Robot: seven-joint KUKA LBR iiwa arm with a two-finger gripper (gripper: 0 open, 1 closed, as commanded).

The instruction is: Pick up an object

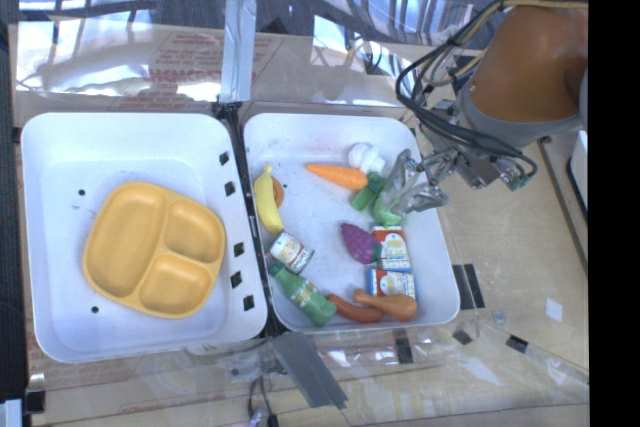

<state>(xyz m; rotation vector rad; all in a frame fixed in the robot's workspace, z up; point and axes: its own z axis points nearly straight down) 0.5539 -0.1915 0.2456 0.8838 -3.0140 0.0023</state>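
At the near edge of the right bin (436, 267) lie a green bottle (303, 294), a sausage (352, 307) and a chicken leg (388, 304). Behind them sit two small cartons (391, 260), a purple fruit (357, 241), a small can (290, 252) and a banana (265, 199). Farther back, a carrot (338, 176) lies beside a green vegetable (368, 193). The gripper (408, 190) hangs over that vegetable; whether its fingers are apart or together cannot be told. The left bin (50, 245) holds a yellow tray (152, 248).

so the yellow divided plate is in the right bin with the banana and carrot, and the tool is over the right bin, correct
Not quite. The camera view shows the yellow divided plate alone in the left bin, not the right one. The banana and carrot are in the right bin, and the tool is over that right bin, near its right side.
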